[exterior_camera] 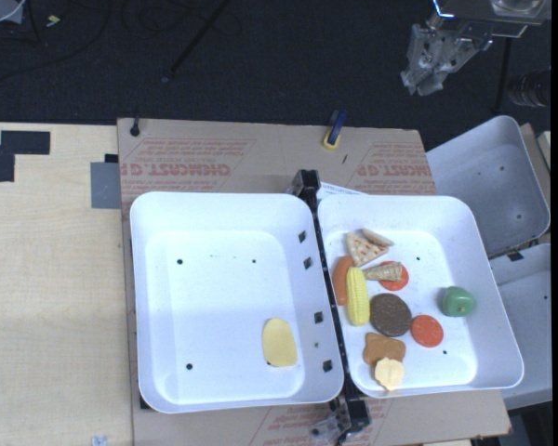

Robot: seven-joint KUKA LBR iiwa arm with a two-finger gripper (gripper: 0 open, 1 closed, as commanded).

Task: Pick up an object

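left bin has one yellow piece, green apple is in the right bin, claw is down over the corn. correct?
Not quite. The camera view shows the claw raised beyond the bins at top right, not over the corn. The rest holds: one yellow piece in the left bin, green apple in the right bin.

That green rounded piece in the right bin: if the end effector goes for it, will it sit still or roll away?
The green piece looks round, so a nudge would probably roll it. It lies apart from the other items, near the right bin wall, so nothing would stop it before that wall. Its surface looks smooth, so it may be slippery to pinch.
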